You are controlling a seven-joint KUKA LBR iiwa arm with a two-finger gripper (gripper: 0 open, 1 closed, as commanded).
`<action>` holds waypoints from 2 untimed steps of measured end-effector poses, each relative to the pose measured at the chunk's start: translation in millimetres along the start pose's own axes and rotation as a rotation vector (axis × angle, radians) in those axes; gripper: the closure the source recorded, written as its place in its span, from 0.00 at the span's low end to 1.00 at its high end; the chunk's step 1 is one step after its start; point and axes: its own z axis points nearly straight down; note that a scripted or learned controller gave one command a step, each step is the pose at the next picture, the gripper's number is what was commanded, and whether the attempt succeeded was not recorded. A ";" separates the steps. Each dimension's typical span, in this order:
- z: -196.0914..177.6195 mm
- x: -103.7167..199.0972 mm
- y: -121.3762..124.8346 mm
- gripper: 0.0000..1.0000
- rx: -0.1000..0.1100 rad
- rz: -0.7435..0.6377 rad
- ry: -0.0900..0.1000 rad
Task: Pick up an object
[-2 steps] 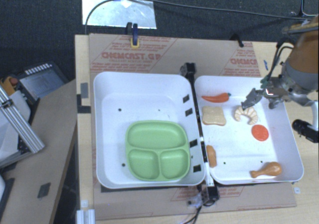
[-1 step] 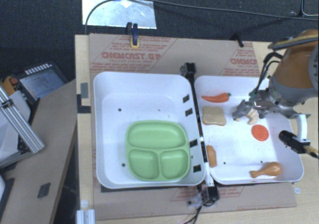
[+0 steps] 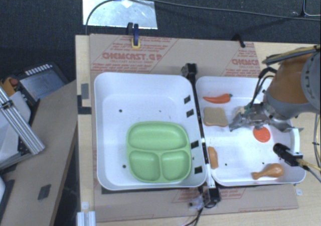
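Camera view: gripper (image 3: 239, 121) is down in the right bin (image 3: 235, 177), and I can't tell from this slant whether the fingers are apart or together; the metal there reads as one grey blur. Nothing is visibly between them.

Relative to the fingers:
- bread slice (image 3: 215, 116) just beside, on the side away from the arm, possibly touching
- red chili (image 3: 217, 98) near, beyond the bread toward the far wall
- red disc (image 3: 261, 134) close behind, under the wrist
- small orange piece (image 3: 212, 156) near, toward the front wall by the divider
- chicken drumstick (image 3: 268, 172) well apart, front corner

Left bin (image 3: 108, 87) holds only a green divided plate (image 3: 158, 150), not a sensible target from here.

Bread looks like the target. It's flat and low, so my call is to centre the fingers over it, spread wide, go right down to the bin floor, close across the narrow side, then lift straight. Risk: fingers may slide it away.
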 end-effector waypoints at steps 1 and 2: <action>-13.9 -0.4 2.3 1.00 -0.007 -0.001 -0.002; -62.6 -0.6 -4.9 1.00 -0.010 0.000 -0.002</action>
